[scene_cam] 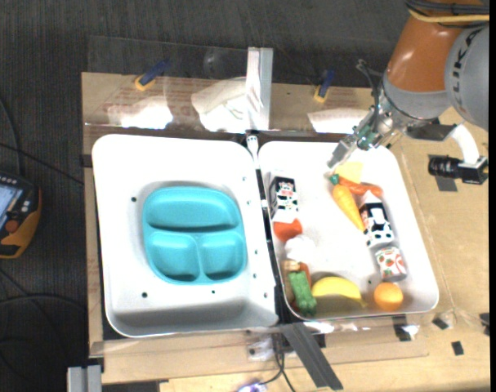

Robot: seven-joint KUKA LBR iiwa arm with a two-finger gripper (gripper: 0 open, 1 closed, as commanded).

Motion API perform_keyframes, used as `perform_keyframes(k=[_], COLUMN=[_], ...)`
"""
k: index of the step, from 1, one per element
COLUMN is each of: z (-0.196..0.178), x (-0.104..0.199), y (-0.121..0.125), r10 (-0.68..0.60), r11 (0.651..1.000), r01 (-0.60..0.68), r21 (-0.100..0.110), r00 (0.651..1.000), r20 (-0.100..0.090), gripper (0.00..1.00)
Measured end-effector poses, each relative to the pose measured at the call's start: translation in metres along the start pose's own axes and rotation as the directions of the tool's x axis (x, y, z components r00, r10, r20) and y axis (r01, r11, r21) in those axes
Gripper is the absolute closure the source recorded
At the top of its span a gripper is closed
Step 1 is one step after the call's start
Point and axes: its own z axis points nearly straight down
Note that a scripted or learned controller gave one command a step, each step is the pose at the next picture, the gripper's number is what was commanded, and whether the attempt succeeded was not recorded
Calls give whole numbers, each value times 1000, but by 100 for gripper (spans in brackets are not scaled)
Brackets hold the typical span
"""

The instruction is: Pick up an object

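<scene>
The right bin holds several toy foods. Among them are an orange carrot, a yellow wedge and a cow-patterned carton. A cow-patterned bottle lies along the right side. A banana, an orange and a green piece rest at the near edge. My gripper hangs over the bin's far edge, just above the yellow wedge and the carrot's top. Nothing shows in its grasp.
The left bin holds a teal divided plate. Crumpled plastic and clamps line the bench's far side. A small red piece and a strawberry-printed carton also lie in the right bin.
</scene>
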Motion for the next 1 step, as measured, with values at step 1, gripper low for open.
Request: perform_keyframes(k=[1], z=[148], x=[-2], y=[-45], r10=[198], r11=[980], r01=[-198], r21=[-8], r00=[980], r20=[4], gripper=[100])
